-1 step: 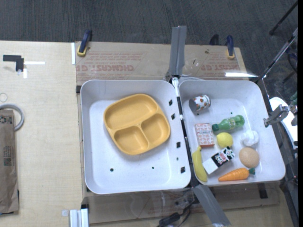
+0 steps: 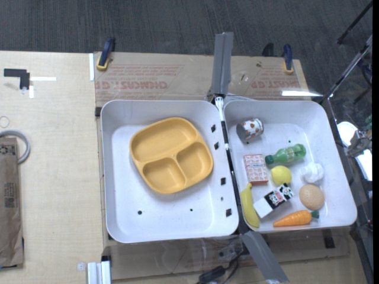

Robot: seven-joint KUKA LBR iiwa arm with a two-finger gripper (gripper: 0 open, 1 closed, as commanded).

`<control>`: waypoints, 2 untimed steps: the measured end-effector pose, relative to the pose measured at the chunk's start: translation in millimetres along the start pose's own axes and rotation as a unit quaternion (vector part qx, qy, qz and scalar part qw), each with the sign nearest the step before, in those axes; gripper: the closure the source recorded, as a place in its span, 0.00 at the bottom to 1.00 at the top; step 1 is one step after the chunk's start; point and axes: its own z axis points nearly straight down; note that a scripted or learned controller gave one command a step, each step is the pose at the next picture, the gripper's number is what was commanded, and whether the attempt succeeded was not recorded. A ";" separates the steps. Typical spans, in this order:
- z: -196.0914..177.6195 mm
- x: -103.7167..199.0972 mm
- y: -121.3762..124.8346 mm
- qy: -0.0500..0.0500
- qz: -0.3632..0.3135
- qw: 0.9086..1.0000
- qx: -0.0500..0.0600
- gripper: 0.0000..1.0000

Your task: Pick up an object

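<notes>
A: Count, left bin first.

B: Left shallow white bin (image 2: pixel 118 218): one yellow three-compartment plastic plate (image 2: pixel 171 155), lying flat toward the far side.

A: Right bin?

B: Right shallow white bin (image 2: pixel 331 129): nine items. One small white cup with brown patches (image 2: pixel 251 129), tipped over, far left. One green plastic bottle (image 2: pixel 286 154) on its side. One pink-and-white printed carton (image 2: pixel 255 168). One yellow lemon (image 2: pixel 280 174). One white crumpled lump (image 2: pixel 312 172). One tan egg (image 2: pixel 311 196). One black-and-white cow-print box (image 2: pixel 273 200). One yellow banana (image 2: pixel 250 208) along the left wall. One orange carrot (image 2: pixel 294 218) at the near edge.

A: Crowding?

B: Lemon touches carton; the egg lies just beside the lump and just above the carrot; cow box lies between banana and carrot.

A: Surroundings?

B: Two blue clamps (image 2: pixel 107 51) on the cardboard sheet (image 2: pixel 160 78) at the far side. Brown paper bag (image 2: pixel 10 200) far left.

A: Pincer?

B: Cannot tell.
</notes>
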 end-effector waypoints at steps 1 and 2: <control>-47.8 -7.9 -10.3 0.000 0.268 0.963 -0.002 1.00; -144.2 32.1 2.1 0.000 0.561 0.828 -0.001 1.00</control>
